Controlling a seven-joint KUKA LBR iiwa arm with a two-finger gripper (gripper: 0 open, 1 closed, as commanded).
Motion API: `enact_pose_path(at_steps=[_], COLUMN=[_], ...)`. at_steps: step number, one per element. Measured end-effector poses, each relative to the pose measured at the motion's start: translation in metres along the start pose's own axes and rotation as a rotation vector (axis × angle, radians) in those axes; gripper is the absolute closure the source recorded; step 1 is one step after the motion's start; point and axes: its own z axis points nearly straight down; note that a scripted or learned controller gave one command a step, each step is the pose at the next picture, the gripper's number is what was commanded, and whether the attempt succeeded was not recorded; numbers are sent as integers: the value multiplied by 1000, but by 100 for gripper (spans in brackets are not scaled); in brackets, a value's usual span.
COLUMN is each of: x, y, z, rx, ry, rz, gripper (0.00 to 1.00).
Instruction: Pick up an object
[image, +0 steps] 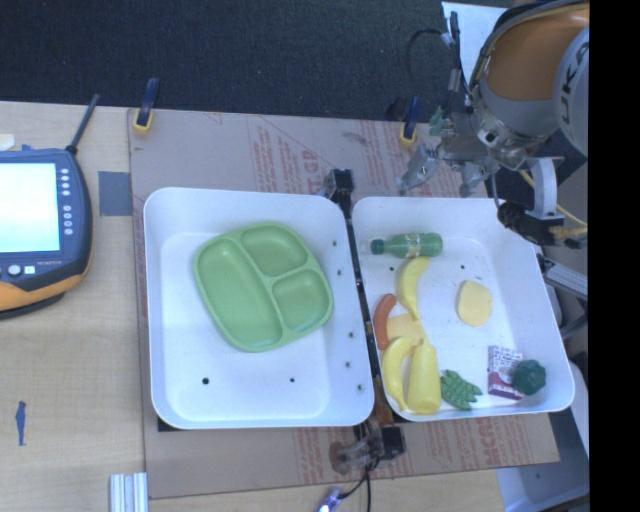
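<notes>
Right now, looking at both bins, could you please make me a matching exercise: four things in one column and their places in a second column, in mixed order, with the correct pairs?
Things:
1. green divided plate
2. green bottle
3. broccoli piece
4. gripper

Places:
A. right bin, near corner on the right
B. above the far edge of the right bin
C. left bin, middle
D. right bin, far part, lying on its side

Pairs: 1-C, 2-D, 3-A, 4-B
</notes>
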Motion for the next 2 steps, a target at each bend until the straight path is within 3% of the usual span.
enact_pose_path(at_steps=[1,2], x=[-11,2], y=[-49,-50], z=[80,80], rx=[5,5], ry=[-1,-1], rz=[1,0], gripper=[0,0])
